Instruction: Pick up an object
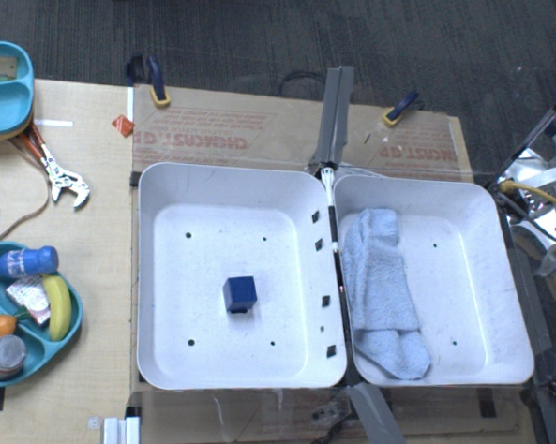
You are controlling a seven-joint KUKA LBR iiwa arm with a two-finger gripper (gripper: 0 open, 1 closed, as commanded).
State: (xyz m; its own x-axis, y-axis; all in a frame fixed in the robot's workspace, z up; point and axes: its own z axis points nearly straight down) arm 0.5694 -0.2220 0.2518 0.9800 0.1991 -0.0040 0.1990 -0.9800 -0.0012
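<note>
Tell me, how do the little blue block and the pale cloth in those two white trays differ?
The blue block is small, dark blue, and hard-edged; the light blue towel is pale, soft, and rumpled. The block sits alone near the middle of the left bin, while the towel stretches along the left side of the right bin, covering far more floor. Both lie loose on a bin floor, untouched.

High slanted overhead, both bins (154, 256)
</note>
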